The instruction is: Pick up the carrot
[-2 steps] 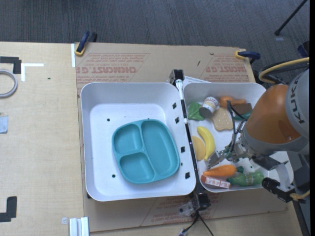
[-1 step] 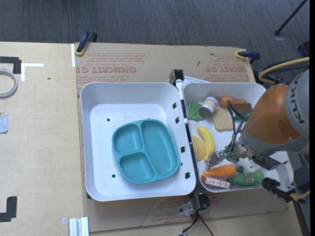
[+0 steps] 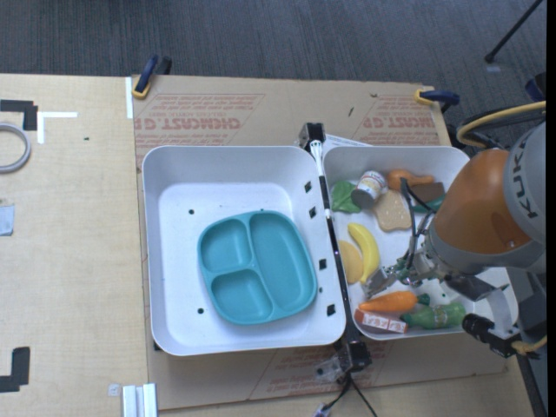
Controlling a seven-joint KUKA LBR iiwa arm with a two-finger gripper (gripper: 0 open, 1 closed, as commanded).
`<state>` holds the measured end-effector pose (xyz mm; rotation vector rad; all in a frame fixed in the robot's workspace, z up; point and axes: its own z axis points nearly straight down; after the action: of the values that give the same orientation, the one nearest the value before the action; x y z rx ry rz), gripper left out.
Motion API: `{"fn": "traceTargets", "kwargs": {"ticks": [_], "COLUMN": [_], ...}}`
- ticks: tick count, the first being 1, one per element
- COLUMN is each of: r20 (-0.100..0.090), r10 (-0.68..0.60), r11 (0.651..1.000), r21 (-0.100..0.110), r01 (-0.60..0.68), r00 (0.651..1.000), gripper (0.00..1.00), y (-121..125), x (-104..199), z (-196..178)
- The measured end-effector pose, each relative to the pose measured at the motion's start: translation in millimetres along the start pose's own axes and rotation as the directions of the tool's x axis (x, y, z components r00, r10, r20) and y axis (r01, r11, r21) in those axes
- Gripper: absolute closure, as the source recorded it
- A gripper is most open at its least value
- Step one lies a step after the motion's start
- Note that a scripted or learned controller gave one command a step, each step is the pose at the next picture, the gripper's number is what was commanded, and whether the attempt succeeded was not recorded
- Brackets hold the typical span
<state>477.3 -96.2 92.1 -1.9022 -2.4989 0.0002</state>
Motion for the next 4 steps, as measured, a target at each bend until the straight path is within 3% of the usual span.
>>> {"fn": "traceTargets", "kwargs": {"ticks": [1, 2, 3, 4], "r20": [0.001, 0.003, 0.003, 0.004], "r10": [-0.336, -0.333, -0.333, -0.330], "r11": [0.942, 0.943, 0.943, 0.944], "r21": [-0.001, -0.003, -0.003, -0.005], "r01": [0.336, 0.333, 0.333, 0.330], "r00": [0.942, 0.943, 0.943, 0.944], "gripper": [0.00, 1.00, 0.00, 1.00], "y": [-3, -2, -2, -1], "x": [-12, -13, -12, -13], "z": [0, -10, -10, -19]}}
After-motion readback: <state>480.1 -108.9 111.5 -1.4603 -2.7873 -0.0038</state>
